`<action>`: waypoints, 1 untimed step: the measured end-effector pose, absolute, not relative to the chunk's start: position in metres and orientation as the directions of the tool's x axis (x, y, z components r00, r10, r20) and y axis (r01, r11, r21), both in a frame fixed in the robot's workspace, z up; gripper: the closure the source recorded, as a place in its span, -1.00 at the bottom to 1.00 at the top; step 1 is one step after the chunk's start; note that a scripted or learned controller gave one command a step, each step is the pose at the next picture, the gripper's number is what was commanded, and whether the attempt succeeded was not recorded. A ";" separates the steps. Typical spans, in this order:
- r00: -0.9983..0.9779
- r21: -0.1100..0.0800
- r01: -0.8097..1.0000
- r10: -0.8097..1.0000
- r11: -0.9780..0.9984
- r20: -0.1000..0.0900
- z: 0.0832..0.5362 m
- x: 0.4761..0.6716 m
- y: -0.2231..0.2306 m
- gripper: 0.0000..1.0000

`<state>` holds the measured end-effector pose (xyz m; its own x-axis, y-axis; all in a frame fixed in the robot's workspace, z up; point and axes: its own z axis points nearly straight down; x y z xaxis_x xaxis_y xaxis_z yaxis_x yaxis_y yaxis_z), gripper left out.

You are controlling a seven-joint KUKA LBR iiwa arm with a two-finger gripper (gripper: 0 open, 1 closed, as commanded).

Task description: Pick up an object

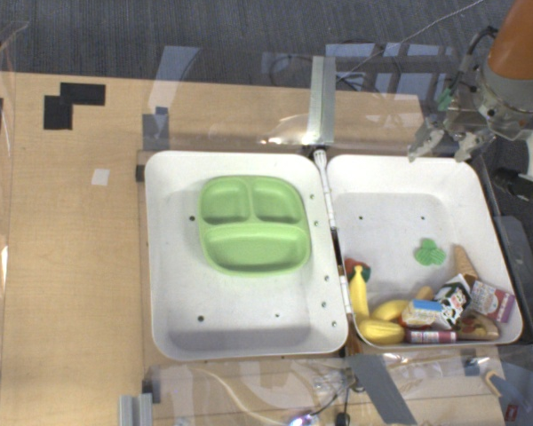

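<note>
Two white bins (240, 171): one green tray (252, 224), two bananas (373, 313); pincer (444, 145) released.

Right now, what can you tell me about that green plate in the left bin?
The green plate is a rounded rectangle that looks like matte plastic, split into three compartments: two small ones on the far side, one wide one nearer the camera. It lies flat and right side up on the floor of the left bin, towards its far half, apart from the walls. Its compartments hold nothing, and nothing else touches it.
</note>
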<state>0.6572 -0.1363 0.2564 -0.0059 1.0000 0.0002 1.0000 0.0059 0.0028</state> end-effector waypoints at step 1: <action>-0.239 0.003 0.971 0.971 0.239 0.000 0.184 0.670 -0.055 -1.00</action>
